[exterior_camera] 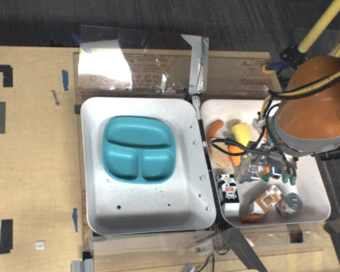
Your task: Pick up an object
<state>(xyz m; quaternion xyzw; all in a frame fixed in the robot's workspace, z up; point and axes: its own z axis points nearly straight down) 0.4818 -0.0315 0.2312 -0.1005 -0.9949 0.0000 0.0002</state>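
Note:
The right bin [320, 200] holds several small objects. At its back lie a red-orange piece [215, 128] and a yellow piece [241, 132]. A black, white and red box [229, 188] lies by the left wall, and a brown and white item [269, 199] sits beside a small grey can [291, 203] near the front. My gripper [253, 168] hangs low over the middle of this bin, just right of the box and behind the brown and white item. The wrist and cables hide what is under it.
The left bin [96, 152] carries a teal divided plate [139, 148]. A clear plastic sheet [158, 67] stands behind both bins. The arm's orange band [314, 101] looms over the right bin's back right corner. Small green bits [288, 177] lie right of the gripper.

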